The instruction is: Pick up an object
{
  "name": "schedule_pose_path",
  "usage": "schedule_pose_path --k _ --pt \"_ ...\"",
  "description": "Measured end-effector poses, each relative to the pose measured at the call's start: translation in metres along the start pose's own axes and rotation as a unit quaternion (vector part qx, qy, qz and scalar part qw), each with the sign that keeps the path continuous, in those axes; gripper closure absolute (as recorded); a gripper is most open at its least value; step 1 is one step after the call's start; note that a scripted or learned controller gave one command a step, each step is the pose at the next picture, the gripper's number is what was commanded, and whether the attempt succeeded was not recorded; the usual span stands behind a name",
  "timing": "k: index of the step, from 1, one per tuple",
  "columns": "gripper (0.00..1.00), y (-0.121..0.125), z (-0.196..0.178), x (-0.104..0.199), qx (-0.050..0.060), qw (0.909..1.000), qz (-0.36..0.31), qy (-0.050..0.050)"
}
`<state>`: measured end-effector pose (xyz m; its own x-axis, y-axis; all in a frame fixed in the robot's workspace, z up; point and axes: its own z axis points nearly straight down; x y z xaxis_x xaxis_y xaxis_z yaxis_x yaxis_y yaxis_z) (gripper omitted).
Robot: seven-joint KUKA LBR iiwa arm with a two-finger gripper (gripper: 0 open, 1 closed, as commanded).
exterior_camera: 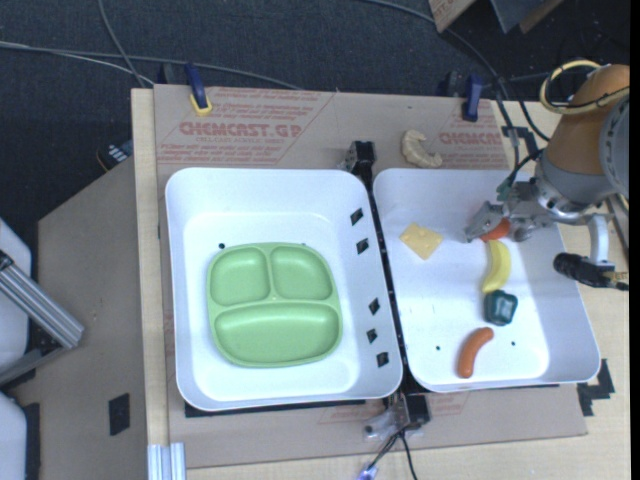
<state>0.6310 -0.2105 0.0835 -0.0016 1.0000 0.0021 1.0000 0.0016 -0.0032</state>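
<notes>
The right bin [560, 318] holds a yellow cheese wedge [421, 240], a banana [496, 266], a small teal and black object [500, 308] and an orange sausage-shaped piece [475, 352]. My gripper [503, 224] is low over the bin's upper middle, just above the banana's top end. A small red-orange object [496, 233] shows right under the gripper, partly hidden by it. The grey arm with its orange band [590, 98] comes in from the upper right.
The left bin [190, 208] holds a green divided plate [274, 303]. A beige lump [421, 148] lies on the bench behind the right bin. Black clips [372, 278] run along the divider between the bins. Cables cross the dark floor behind the bench.
</notes>
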Motion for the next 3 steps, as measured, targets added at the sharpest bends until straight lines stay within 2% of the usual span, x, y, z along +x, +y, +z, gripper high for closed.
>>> schedule_pose_path --k 1,3 --pt "1.0 0.0 -0.013 -0.001 0.001 1.0 0.0 -0.001" --pt "1.0 -0.003 -0.121 -0.008 -0.005 1.0 0.0 -0.002"
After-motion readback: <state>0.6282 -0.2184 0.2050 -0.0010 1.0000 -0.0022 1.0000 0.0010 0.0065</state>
